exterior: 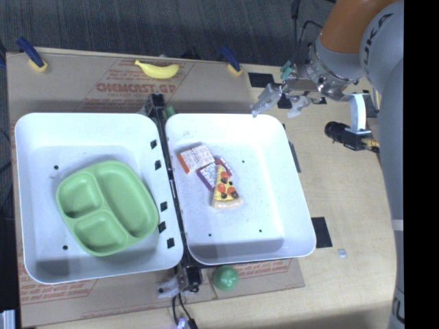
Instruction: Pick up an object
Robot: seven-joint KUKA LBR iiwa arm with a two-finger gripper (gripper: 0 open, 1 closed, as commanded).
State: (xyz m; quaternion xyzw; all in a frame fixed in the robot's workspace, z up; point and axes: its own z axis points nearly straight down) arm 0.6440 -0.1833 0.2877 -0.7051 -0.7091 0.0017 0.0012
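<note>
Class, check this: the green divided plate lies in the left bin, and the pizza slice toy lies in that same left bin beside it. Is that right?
Not quite. The green divided plate does lie in the left bin, but the pizza slice toy lies in the right bin, next to two small packets. The camera view shows this.

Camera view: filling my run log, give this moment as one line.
gripper: above right bin's far rim, holding nothing | pizza slice: in right bin, untouched
</note>
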